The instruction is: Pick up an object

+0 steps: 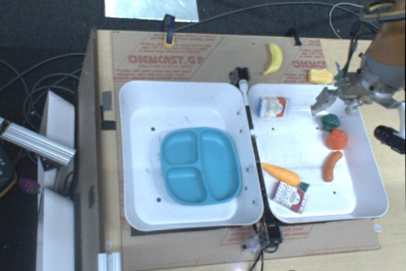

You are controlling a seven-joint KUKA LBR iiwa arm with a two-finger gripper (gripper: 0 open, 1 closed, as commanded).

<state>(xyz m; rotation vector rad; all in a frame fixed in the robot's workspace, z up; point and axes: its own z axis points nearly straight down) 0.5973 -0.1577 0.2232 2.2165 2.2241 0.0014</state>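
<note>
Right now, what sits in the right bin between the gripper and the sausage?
In the camera view, a dark green object and a red tomato lie between the gripper and the sausage, in the right bin.

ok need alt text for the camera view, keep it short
A grey robot arm's gripper hovers over the right white bin, above a dark green object, tomato, sausage, carrot and two cartons. The left bin holds a blue divided plate.

Pincer (334, 103) above right bin (371, 197); blue tray (200, 165) in left bin (136, 136)
</note>
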